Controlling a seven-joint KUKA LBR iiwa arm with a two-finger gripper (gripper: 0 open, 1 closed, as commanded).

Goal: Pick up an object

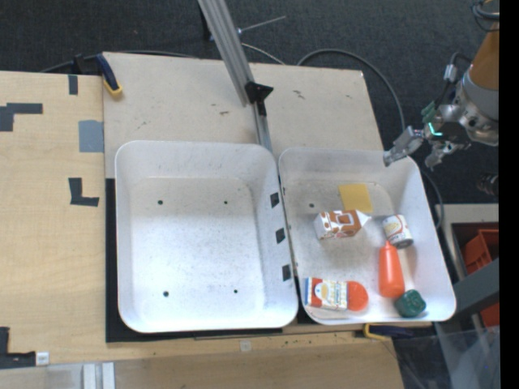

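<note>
Now, with spread, empty claw [412, 147] hovering at two o'clock, best lowered squarely over upright orange plastic bottle [391, 271] at five o'clock, avoiding small white can [397, 230].

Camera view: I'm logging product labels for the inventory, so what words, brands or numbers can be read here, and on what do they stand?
None can be read.
Small brown and white carton: printed faces, too blurred to read.
Red and white printed packet: markings too small to read.
Small white can with a red band: label blurred.
Orange plastic bottle, flat yellow square, dark green round object: no print seen.
</note>
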